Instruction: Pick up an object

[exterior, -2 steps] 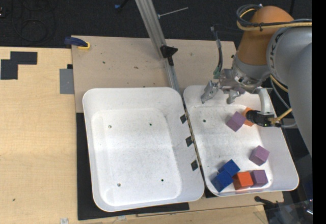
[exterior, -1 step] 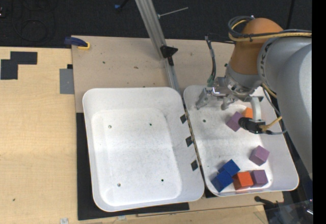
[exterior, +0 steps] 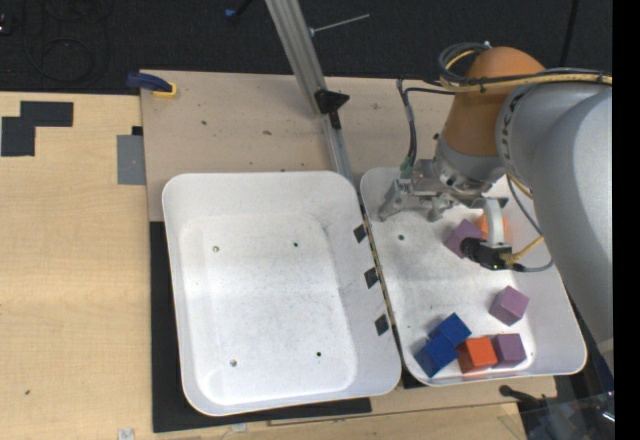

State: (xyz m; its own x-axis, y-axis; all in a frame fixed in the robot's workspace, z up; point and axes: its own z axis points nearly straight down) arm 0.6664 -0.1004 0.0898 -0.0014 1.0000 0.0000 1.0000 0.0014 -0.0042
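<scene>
End effector in right bin; state cannot be told.
Purple block judged light, stiff; best gripped across flat faces.

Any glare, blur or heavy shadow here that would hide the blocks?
Camera view: lighting is soft and even; the left bin is bright, yet its specks stay readable, with no hard glare. Camera view: the blue block and orange block in the right bin have clear edges; the grey arm looks softer, and the background beyond the bench is dark.
</scene>
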